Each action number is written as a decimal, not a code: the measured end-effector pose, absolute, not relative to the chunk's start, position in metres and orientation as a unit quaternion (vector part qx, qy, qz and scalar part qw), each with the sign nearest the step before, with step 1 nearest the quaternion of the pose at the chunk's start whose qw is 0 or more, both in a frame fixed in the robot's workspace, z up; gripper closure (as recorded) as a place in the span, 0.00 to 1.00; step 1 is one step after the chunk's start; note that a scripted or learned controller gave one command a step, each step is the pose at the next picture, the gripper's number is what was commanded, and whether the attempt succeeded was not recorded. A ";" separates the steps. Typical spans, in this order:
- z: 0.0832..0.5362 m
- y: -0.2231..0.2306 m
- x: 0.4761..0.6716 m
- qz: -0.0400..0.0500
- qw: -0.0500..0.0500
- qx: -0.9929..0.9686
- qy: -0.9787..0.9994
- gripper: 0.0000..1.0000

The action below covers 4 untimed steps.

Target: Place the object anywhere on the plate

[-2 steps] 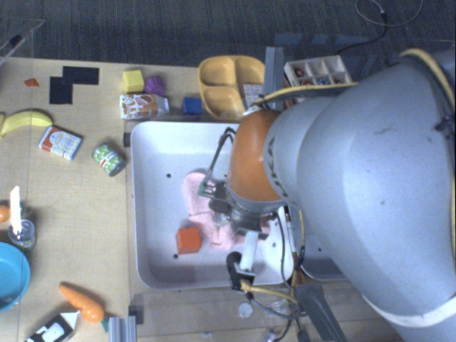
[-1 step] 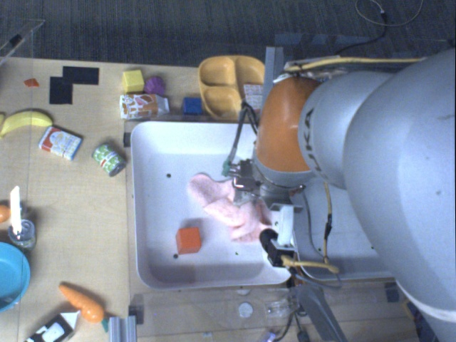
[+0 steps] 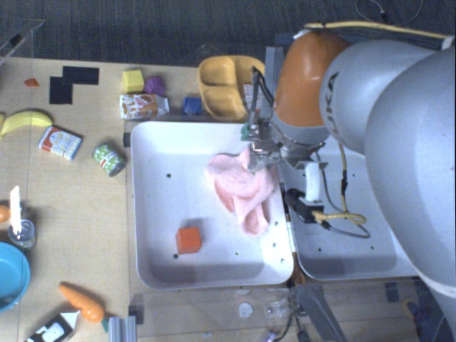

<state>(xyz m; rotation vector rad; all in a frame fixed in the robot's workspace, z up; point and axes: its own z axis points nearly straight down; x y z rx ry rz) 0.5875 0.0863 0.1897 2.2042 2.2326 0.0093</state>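
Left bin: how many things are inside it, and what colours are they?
Pink: 1, the cloth
Orange: 1, the block
Total: 2 things in the left bin

Floor: you see dark grey carpet [image 3: 178, 13] along the far edge.
Bench: your light wooden top [image 3: 71, 212] fills the left.

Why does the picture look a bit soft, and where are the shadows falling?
In the camera view, the light is even and flat; the orange block casts a faint shadow on the white bin, and the pink cloth darkens the floor beside it. The big grey arm, close to the lens, looks blurred and swollen; small objects on the bench are soft-edged.
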 end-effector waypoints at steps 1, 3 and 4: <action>0.223 0.154 0.540 0.003 0.001 0.754 0.656 1.00; 0.185 0.086 0.509 0.003 0.001 0.844 0.536 1.00; 0.115 0.141 0.551 0.000 0.000 0.811 0.586 1.00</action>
